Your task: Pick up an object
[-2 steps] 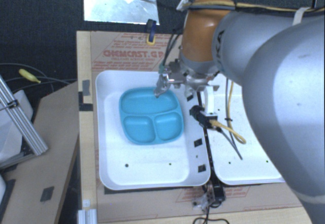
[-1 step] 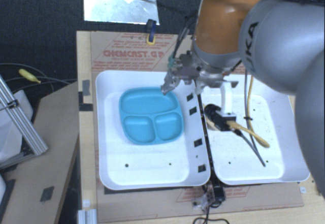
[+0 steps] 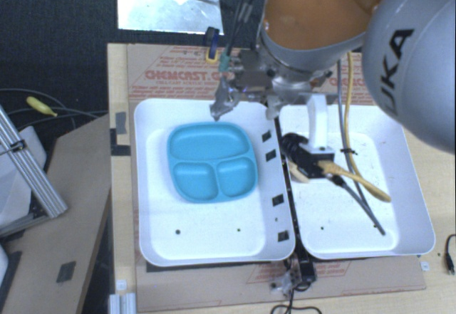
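Tool (image 3: 244, 110): seen from the overhead camera view, it hangs at the far side of the bin on the view's left (image 3: 153, 234), close to that bin's far rim and near the wall it shares with its neighbour. Its two dark fingers (image 3: 216, 110) point down and stand apart, and nothing sits between them, so the tool is spread and has hold of nothing. The grey arm with its orange band comes in from the view's right and covers the far part of the right-hand bin (image 3: 406, 227). Blue divided plate (image 3: 212, 163): it lies flat in the middle of the left-hand bin, one long compartment on its far side and two smaller ones on its near side. Its far right corner lies just below and beside the tool; whether they touch cannot be told. Tan utensil (image 3: 360, 182): it lies in the right-hand bin, slanting from near the shared wall toward the bin's right side. Thin black rod (image 3: 370, 216): it lies in the same bin, crossing under or beside the tan utensil and running toward the near right corner. Both bins sit side by side, walls touching, on a printed cardboard sheet (image 3: 171, 67) that rests on the counter (image 3: 436, 163).
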Action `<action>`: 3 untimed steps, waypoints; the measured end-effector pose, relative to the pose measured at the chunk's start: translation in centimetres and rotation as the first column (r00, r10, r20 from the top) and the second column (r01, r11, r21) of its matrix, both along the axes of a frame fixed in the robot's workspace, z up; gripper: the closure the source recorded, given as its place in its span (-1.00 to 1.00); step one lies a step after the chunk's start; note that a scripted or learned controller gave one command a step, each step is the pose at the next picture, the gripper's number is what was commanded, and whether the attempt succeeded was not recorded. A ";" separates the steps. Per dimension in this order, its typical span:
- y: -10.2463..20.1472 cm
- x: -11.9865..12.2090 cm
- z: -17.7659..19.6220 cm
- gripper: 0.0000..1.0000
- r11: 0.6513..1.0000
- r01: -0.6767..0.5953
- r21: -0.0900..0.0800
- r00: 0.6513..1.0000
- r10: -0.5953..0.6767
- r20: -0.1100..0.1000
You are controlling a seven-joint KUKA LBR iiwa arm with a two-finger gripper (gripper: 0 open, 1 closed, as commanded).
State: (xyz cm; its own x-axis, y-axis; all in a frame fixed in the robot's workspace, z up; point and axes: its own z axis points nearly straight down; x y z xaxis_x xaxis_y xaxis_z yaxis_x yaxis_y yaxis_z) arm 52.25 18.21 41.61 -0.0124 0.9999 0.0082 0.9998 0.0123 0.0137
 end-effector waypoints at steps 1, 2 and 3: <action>-5.0 -3.7 12.8 -1.00 1.000 0.009 -0.002 1.000 -0.009 0.003; 3.6 -3.7 11.8 -1.00 1.000 0.000 -0.005 1.000 0.000 -0.012; 2.3 -3.6 7.4 -1.00 1.000 0.013 -0.009 1.000 -0.013 -0.016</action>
